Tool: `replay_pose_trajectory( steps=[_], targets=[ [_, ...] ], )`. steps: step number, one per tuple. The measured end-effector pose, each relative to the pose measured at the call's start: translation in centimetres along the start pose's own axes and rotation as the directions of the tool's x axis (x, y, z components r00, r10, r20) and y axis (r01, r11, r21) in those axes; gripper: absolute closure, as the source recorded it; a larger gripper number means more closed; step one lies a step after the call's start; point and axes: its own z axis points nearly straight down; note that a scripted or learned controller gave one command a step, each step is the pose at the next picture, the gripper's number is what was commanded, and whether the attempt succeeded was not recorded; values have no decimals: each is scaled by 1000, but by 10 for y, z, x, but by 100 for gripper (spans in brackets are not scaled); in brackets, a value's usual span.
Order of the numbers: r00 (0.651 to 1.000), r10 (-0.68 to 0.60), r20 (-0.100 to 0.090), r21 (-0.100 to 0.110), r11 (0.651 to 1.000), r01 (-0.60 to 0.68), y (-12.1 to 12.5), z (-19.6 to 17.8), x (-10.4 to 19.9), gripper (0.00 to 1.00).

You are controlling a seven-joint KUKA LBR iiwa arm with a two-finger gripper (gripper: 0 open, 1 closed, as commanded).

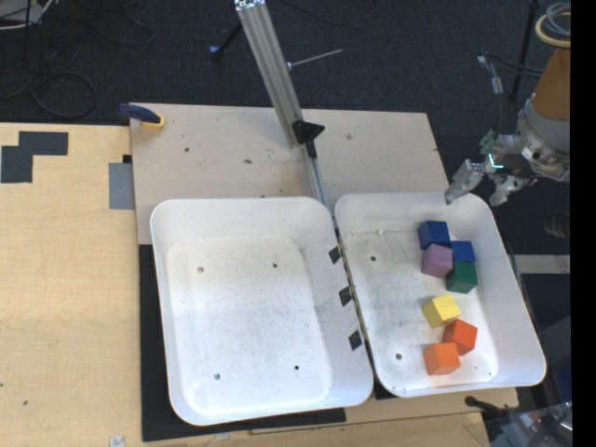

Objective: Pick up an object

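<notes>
Currently tool (484, 177) hangs off far-right corner of right bin (521, 343), fingers apart w/ nothing btwn them; blocks sit in that bin's right half, so best target prob. the orange block (441, 358), nearest, w/ clear side for fingers.

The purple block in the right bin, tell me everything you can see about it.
The purple block is a small, matte, pale-violet cube lying flat on the floor of the right bin, in the upper part of the cluster. It looks to touch the blue blocks behind and beside it, and the green block to its lower right. The yellow block lies just below it, apart. The pincer hovers beyond the bin's far corner.
</notes>
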Motion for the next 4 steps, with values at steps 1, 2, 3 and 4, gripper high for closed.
replay_pose_trajectory(
  steps=[1,2,3,4],
  targets=[
    [1000,-3,2,-4,1000,3,1,-3,0,0],
    [1000,-1,0,1,1000,1,-2,61,4,0],
    [1000,-1,0,0,1000,1,-4,126,6,0],
    [1000,-4,2,-4,1000,4,-3,154,8,0]
  ],
)
